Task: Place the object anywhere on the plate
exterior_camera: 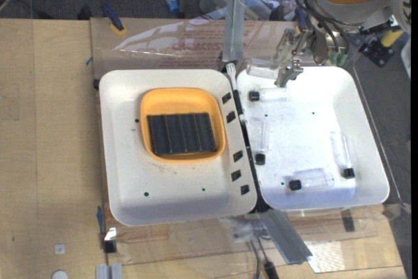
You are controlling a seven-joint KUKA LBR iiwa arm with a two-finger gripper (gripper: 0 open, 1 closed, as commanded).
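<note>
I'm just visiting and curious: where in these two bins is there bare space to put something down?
The left bin has bare floor all around the orange plate, whose middle holds a dark ridged block. The right bin is bare mid-floor; clear tubes crowd its edges, and the gripper hangs over its far corner.

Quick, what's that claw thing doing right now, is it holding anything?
Gripper: over the far edge of the right bin; whether it is open, shut or holding anything cannot be told.
</note>
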